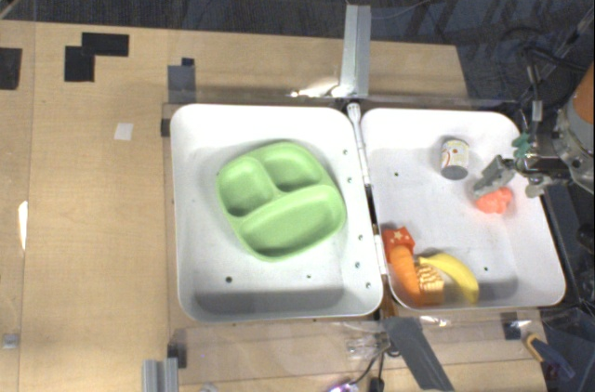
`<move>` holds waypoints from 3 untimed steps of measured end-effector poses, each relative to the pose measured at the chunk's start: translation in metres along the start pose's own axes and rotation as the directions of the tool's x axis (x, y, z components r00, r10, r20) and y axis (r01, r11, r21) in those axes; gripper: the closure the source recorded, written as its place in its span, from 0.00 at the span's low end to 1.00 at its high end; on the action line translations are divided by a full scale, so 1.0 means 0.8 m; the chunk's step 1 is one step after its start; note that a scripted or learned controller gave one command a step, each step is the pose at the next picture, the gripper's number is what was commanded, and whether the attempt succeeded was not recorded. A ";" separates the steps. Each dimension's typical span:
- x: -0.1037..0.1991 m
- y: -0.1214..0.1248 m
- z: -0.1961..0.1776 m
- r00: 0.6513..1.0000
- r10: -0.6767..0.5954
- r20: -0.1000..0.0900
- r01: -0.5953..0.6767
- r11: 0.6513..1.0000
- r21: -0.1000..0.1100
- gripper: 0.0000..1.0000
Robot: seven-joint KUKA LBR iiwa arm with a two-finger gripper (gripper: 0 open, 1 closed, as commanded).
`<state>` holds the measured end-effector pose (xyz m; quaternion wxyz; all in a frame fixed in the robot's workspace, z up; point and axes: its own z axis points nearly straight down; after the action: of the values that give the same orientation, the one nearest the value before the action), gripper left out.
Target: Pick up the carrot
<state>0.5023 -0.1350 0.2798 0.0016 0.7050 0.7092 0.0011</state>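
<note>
Camera view shows me the carrot (405, 269) lying at the lower left of the right bin (548, 283), touching a banana (453, 274) and just below a red block (400, 239). My gripper (495, 179) hangs at the bin's upper right above a pink piece (495, 201), near a small can (454, 158); whether it is spread or pressed together I cannot tell. At centre left, the left bin (200, 288) holds a green divided plate (280, 198).

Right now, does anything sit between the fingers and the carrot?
Nothing visible blocks the way. The gripper hangs over the pink item; the carrot lies lower left, against the banana.
</note>
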 end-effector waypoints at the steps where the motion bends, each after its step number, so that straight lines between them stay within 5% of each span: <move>1: -0.088 -0.018 0.007 0.952 0.307 0.001 -0.307 0.952 -0.002 0.00; 2: -0.088 -0.016 -0.007 0.953 0.302 0.000 -0.302 0.953 -0.006 1.00; 3: -0.087 -0.014 -0.021 0.955 0.297 0.000 -0.297 0.955 -0.011 1.00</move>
<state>0.4917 -0.2046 0.2968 0.0058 0.8035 0.5953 0.0046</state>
